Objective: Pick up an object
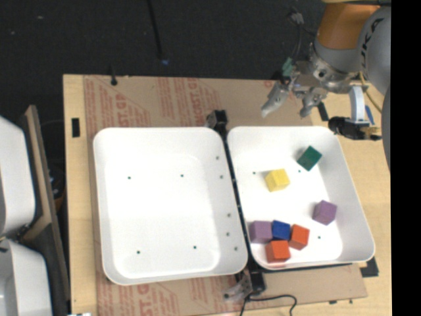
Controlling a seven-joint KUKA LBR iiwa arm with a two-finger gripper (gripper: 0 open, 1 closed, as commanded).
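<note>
Over the far edge of the right bin: the gripper (294,101) hangs high, above the bench just beyond the bin's back rim, with nothing between its fingers.
Jaw state: spread apart, the two fingers splayed outward and down, with clear space between them.
Right bin (352,176): holds every loose block; the left bin (108,176) sits beside it, their inner rims touching.
Nearest blocks: the green block (309,157) and the yellow block (277,180), both toward the near side from the fingers and well below them.
Direction to go: toward the camera and down; the green block lies slightly toward the arm's side, the yellow one slightly toward the left bin.
Farther blocks: a purple block (324,212) alone by the right wall; a tight cluster at the near rim of a second purple block (261,230), a blue block (281,229) and two orange blocks (299,236) (278,250), touching or nearly so.
Long axis: none to speak of; these are cubes, so only the turn of the faces matters.
Facing: the green block sits rotated, corners toward the bin walls; the yellow one is turned slightly.
Likely easiest pick: green or yellow, since each stands apart from its neighbours.
</note>
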